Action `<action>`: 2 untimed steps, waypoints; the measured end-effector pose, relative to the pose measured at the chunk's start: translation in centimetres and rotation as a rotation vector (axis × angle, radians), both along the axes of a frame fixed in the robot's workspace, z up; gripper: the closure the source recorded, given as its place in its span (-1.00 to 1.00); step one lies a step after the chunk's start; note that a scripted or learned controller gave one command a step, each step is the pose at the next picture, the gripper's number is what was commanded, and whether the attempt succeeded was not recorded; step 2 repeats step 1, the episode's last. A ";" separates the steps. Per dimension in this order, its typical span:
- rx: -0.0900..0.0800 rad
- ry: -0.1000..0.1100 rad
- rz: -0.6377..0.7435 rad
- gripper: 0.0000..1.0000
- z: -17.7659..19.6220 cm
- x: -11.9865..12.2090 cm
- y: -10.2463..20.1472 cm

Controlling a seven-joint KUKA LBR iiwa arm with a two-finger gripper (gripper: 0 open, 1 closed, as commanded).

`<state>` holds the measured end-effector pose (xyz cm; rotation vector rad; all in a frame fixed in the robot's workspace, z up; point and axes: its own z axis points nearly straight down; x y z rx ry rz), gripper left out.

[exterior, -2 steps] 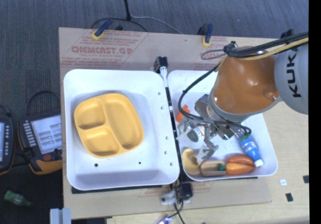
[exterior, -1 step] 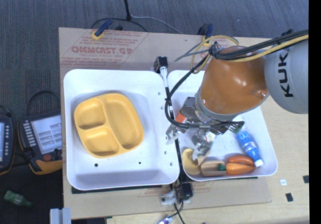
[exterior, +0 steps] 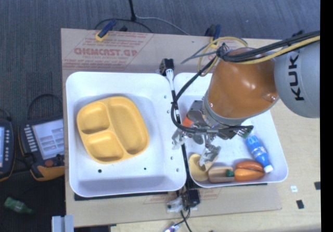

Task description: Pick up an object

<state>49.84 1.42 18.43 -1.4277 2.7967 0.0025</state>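
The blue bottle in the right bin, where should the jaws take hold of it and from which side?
Probably across the middle of the blue bottle, coming straight down from above. It lies flat on its side, slanted, white cap toward the bin's near right corner, so its long round body offers two opposite sides. Set the jaws across its length; the bin wall runs close beside the cap end.

A divided plate (exterior: 111,129) lies in the left bin (exterior: 78,82); a bottle (exterior: 258,152) in the right bin (exterior: 280,171).

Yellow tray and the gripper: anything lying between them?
The camera view shows bare white floor beside the yellow tray, then the bins' adjoining rims, before the gripper.
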 end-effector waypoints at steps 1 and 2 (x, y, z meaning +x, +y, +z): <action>0.000 0.000 0.000 -1.00 0.0 0.0 0.0; 0.000 0.000 0.000 -1.00 0.0 0.0 0.0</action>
